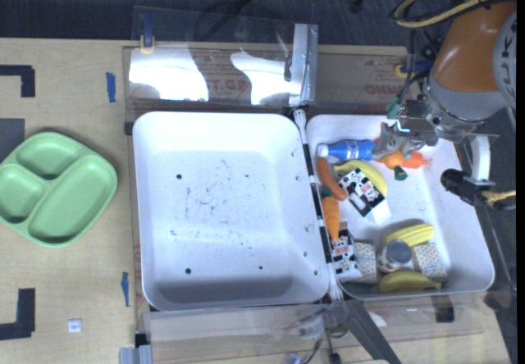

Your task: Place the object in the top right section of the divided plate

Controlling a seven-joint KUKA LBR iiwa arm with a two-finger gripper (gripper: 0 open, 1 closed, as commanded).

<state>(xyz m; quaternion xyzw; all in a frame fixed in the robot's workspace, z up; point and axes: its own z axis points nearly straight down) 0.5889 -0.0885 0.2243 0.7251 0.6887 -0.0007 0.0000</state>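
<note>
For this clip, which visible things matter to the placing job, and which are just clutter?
Job: green divided plate, gripper, small orange object under it.
Clutter: blue bottle, carrots, bananas, left bin.

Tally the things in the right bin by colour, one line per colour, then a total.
Blue: 1, a bottle
Orange: 3, two carrots and a small piece
Yellow: 3, bananas
Black-and-white: 2, patterned cards
Total: 9, as far as the pile lets me tell.
</note>
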